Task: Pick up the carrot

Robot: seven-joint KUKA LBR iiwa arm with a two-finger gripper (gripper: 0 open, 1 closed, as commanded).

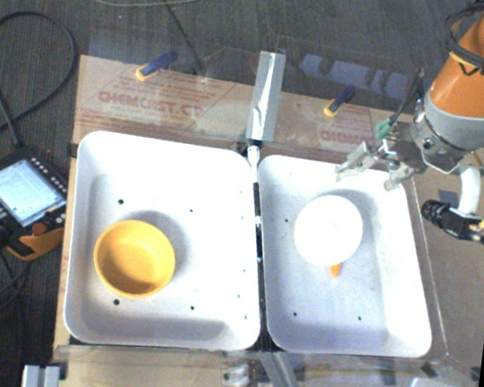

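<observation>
Yellow bowl in left bin; carrot peeks from under white plate, likely light, stiff, slick, only its tip free to grip; gripper above plate, jaws spread wide, empty.

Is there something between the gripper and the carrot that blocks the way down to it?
Yes. A white plate in the right bin lies over most of the carrot; just an orange tip pokes out at the plate's near edge. The gripper hovers above the bin's far rim, beyond the plate.

One fixed camera looks slantwise down on both bins.
</observation>
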